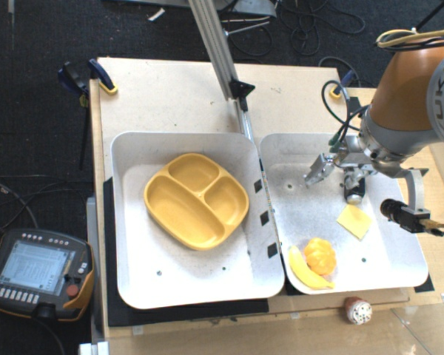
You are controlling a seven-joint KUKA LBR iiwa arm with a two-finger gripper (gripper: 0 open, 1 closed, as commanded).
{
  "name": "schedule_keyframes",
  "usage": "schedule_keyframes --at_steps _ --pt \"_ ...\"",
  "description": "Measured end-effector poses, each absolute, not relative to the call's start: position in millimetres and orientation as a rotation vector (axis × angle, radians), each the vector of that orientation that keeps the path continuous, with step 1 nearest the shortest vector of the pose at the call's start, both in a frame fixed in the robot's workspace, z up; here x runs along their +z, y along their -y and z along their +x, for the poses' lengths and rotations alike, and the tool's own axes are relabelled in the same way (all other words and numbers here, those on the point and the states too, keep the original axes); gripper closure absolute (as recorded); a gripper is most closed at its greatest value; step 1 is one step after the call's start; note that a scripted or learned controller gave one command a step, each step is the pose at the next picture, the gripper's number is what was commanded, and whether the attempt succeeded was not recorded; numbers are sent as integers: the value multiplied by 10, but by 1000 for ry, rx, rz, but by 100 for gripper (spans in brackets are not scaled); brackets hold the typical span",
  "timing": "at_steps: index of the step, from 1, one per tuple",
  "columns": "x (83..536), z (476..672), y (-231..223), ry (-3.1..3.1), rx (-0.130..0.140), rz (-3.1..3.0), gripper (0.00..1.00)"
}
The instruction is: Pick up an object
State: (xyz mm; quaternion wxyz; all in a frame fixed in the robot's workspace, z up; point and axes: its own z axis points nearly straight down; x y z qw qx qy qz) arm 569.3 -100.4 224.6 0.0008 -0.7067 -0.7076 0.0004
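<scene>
Fingers of your gripper (339, 173) look spread apart and hold nothing, so drop straight down on the yellow block (354, 221) lying just below it in the right bin (399, 268) (banana (305, 271) and orange (320, 255) sit nearer the front), then squeeze gently.

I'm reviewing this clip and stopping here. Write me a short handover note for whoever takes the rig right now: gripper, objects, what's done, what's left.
Gripper: over the far part of the right bin, fingers spread open, nothing between them.
Objects in the right bin: pale yellow square piece near the middle, just in front of the gripper; orange toy and banana together at the near edge.
Left bin: yellow divided plate, not involved so far.
Done: arm is positioned above the right bin.
Left: nothing is picked up yet. It has to descend on one object, close and lift. The square piece looks nearest.
</scene>
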Motion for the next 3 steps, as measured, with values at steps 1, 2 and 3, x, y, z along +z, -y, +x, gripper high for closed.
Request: schedule_keyframes --at_steps 1,2,3 --pt "2247 5693 1004 2221 1 -2220 0" --pt "1810 5684 967 2219 5 -2219 0" --pt "1171 5699 980 2217 6 -2219 0"
